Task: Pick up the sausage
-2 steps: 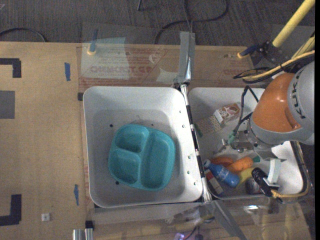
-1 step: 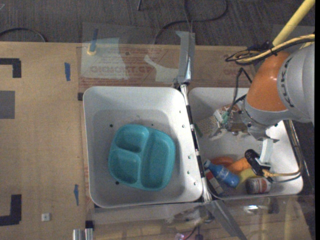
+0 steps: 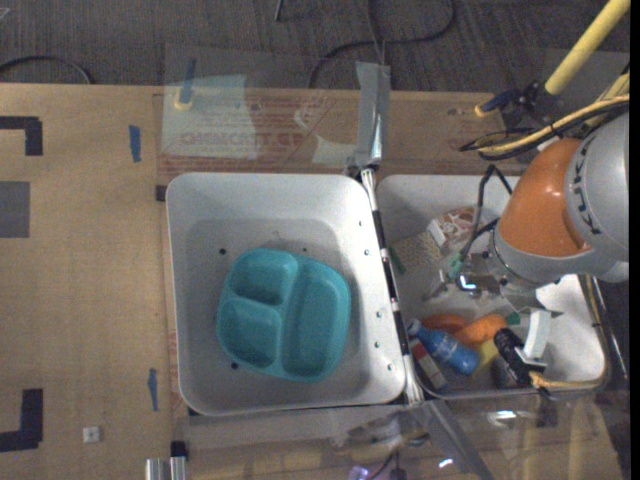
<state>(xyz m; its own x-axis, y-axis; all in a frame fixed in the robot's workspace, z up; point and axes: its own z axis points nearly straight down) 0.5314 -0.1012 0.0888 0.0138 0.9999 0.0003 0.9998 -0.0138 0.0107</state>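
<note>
An orange-red elongated piece (image 3: 444, 322) that looks like the sausage lies near the front of the right bin (image 3: 432, 200). A larger orange item (image 3: 487, 326) sits right beside it. My gripper (image 3: 461, 282) hangs low over the middle of the right bin, just behind these pieces, under the orange band of the arm (image 3: 540, 213). Nothing shows between its fingers.
A blue bottle (image 3: 448, 352) and a yellow piece (image 3: 488, 351) lie at the right bin's front. A pale packaged item (image 3: 452, 228) rests toward its back. The left bin (image 3: 200, 208) holds a teal divided plate (image 3: 285, 313).
</note>
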